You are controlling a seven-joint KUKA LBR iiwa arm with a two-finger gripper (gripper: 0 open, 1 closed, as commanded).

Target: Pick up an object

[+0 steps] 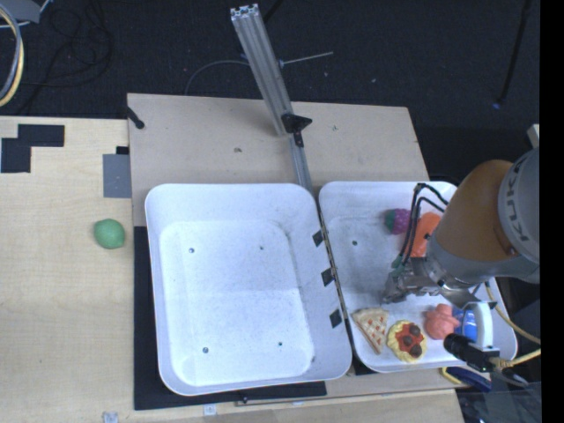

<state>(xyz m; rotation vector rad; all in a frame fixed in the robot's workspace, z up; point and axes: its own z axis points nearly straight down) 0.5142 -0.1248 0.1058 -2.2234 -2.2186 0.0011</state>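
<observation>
Your gripper (398, 291) hangs low over the right bin (366, 203), near its middle; how wide it sits, I can't tell. Just beside it, toward the near edge, lies the pizza slice (373, 328): probably light, stiff plastic, so pinch across its narrow sides.

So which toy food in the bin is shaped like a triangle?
The pizza slice, near the front edge of the right bin. It is a pale wedge with red dots; the toy beside it is round, red and yellow.
</observation>
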